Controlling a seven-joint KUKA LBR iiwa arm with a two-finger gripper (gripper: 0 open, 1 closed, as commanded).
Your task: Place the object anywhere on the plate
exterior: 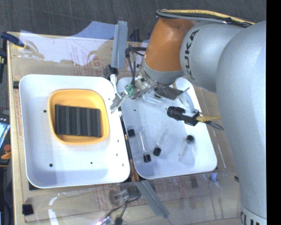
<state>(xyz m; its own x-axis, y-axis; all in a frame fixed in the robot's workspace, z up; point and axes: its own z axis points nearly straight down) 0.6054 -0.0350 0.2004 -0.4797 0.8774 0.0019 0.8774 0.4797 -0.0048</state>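
1. We see two white bins side by side: the left bin (37, 163) and the right bin (202, 159).
2. A yellow plate (77, 97) lies in the upper middle of the left bin.
3. A dark ribbed slab (78, 120) rests flat on the plate, inside its rim and covering most of its floor.
4. The arm (210, 46) reaches in from the right, with its orange band (166, 46) above the far end of the right bin.
5. The gripper (118, 99) sits low at the far inner corner of the right bin, just beside the wall shared with the left bin. We cannot tell whether it is released or clenched, and we see nothing in its grasp.
6. In the right bin lie clear vials (144, 144) and several small black pieces (156, 150), scattered across the middle and near side, apart from the gripper.
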